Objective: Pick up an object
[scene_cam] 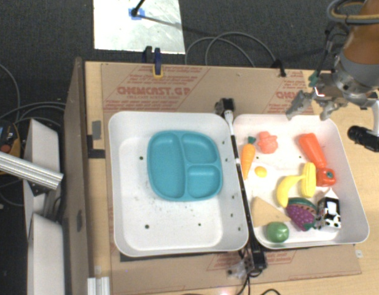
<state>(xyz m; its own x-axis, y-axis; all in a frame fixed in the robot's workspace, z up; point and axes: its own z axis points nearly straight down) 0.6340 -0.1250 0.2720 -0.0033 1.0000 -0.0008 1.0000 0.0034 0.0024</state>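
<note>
My gripper [313,106] hangs open above the far edge of the right bin [355,183], its two fingers spread with nothing between them. Below it in that bin lie toy foods: an orange bottle [315,157], a pink piece [267,142], a carrot [247,158], a small yellow ball [260,171], a banana [286,189], corn [308,178], purple grapes [301,213], a green fruit [276,231], a tan wedge [265,210] and a black-and-white carton [328,212].
The left bin [125,183] holds a teal divided plate [184,165]. A clamp [226,107] sits between the bins at the far side. Cables run behind the bench, and a metal rail [26,169] lies at left.
</note>
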